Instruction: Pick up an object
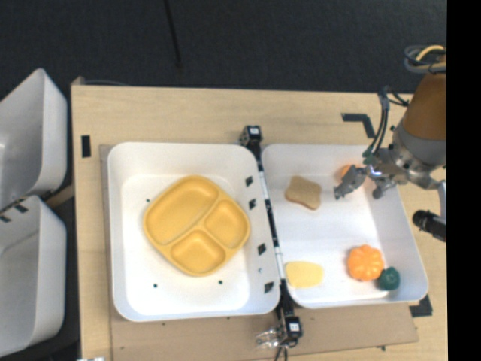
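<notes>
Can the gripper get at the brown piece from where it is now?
Probably yes. The gripper hangs open over the right bin, and the brown piece lies alone on bare floor just beside it. The small orange thing near the fingers sits off that path.

I see open floor mid right bin [331, 235], tan block [304, 192] far side, yellow piece [304, 274], orange pumpkin [364, 262] crowding near wall, sectioned plate [197, 224] filling left bin [128, 277]
</notes>
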You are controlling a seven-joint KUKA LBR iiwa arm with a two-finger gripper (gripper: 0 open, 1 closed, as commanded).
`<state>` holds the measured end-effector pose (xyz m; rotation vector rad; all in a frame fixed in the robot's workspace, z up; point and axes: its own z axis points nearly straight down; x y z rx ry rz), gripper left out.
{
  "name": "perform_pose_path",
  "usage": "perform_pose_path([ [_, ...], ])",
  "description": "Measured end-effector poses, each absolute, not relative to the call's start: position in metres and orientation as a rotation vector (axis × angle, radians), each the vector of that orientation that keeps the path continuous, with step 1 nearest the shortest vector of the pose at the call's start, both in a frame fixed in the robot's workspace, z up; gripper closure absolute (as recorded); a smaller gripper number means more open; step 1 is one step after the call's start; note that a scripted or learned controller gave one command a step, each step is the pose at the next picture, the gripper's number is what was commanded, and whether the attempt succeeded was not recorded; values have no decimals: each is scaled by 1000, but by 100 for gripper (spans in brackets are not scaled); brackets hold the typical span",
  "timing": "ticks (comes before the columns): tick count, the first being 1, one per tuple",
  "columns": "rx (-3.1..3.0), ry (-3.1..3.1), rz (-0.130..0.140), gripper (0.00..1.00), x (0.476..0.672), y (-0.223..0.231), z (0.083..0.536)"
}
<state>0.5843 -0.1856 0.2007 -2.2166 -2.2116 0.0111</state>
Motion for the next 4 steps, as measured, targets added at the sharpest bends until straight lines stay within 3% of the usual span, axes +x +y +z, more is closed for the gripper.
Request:
perform_pose_path([
  [1, -2221, -2224, -1, 0, 587, -185, 209],
  [3, -2219, -2223, 5, 0, 592, -177, 107],
  [4, -2224, -2222, 3, 0, 592, -178, 101],
])
